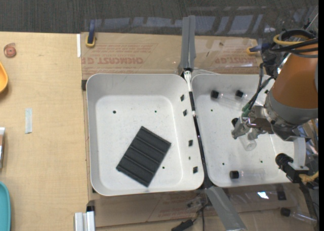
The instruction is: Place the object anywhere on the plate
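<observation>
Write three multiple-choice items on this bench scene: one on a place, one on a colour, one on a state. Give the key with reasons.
1. Where does the ridged plate lie?
A. In the left bin
B. In the right bin
C. On the wooden table

2. What colour is the plate?
A. White
B. Black
C. Orange

3. How does the plate lie with respect to the left bin's walls?
A. Square to them
B. Turned at a slant
C. Propped upright against one

Key: 1 A, it rests on the left bin's floor, while the tool is over the right bin. 2 B, it is dark against the white floor. 3 B, its edges run diagonal to the walls.
</observation>
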